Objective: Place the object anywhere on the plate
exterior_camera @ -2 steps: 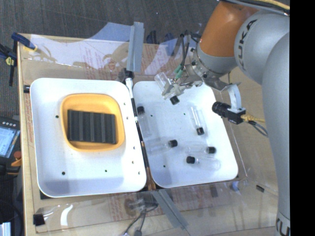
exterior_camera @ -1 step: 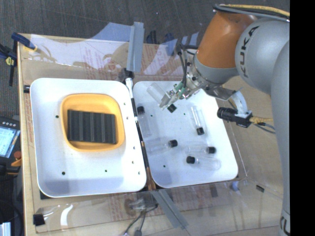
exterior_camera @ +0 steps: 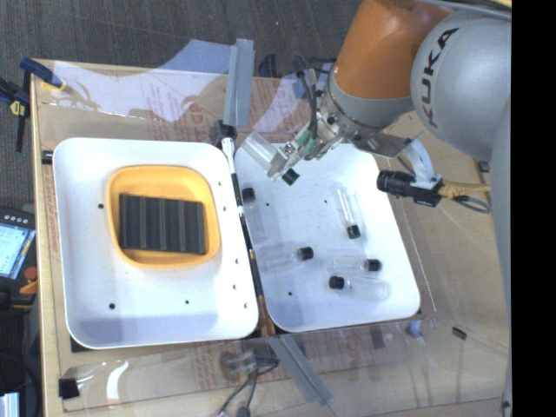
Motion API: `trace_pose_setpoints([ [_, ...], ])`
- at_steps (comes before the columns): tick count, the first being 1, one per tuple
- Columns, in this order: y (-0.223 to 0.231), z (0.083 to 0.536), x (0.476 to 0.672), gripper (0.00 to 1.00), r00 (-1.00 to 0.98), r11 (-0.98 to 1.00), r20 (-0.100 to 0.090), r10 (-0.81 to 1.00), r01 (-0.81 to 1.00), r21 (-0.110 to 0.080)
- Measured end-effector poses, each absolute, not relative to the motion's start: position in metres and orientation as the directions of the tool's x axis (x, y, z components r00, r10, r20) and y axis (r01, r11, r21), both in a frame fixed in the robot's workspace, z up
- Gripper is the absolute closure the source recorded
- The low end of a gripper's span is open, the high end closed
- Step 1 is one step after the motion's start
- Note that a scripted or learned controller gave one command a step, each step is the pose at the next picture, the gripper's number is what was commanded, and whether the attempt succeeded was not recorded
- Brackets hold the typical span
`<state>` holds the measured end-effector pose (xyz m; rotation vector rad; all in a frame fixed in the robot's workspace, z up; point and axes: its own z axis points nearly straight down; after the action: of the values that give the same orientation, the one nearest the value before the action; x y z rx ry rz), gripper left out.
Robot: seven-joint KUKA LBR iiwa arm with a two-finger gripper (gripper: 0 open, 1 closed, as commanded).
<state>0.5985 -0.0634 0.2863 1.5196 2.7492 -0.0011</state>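
The jaws (exterior_camera: 285, 165) hung over the upper left corner of the right bin (exterior_camera: 395, 233), clenched on a clear vial with a black cap (exterior_camera: 273, 161) held at a tilt. Four further black-capped vials lay on that bin's floor, among them one (exterior_camera: 348, 211) toward the right wall. The yellow plate (exterior_camera: 161, 185), bearing a dark ribbed insert (exterior_camera: 162, 224), sat in the left bin (exterior_camera: 78, 294).
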Motion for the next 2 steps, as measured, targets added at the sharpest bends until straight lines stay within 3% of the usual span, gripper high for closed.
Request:
trace_pose_setpoints([
  [1,-0.039,0.229,0.626,1.00,-0.636,0.636,0.002,0.771,0.771,-0.003],
  [2,0.001,0.191,0.612,1.00,-0.831,0.831,0.003,0.556,0.556,-0.002],
])
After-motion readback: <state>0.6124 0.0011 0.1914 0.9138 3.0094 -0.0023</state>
